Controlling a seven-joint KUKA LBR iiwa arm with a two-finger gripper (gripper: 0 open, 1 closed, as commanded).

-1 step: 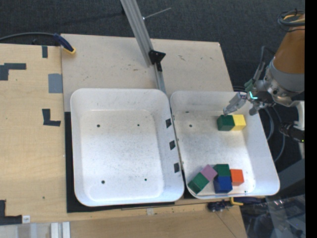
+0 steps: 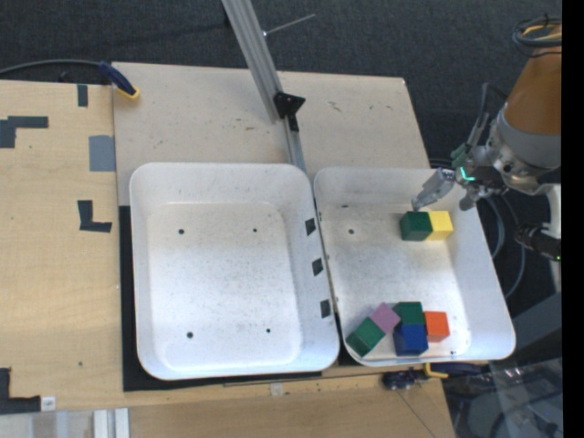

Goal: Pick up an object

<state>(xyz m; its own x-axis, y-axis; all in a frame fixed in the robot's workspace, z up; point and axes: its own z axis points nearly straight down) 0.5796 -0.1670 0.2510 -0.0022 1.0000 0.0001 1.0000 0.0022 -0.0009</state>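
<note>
Gripper (image 2: 449, 188) above green block (image 2: 416, 225), beside yellow block (image 2: 441, 223); grasp state impossible to tell. Likely light, rigid, smooth: best pinched across free opposite faces.

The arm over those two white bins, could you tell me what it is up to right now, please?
The grey arm with the orange band reaches in from the right, and its gripper hangs over the far end of the right bin, just above a green block touching a yellow block. Nothing is visibly between its fingers. Five more blocks are clustered at that bin's near edge, including a blue block and an orange block.
</note>
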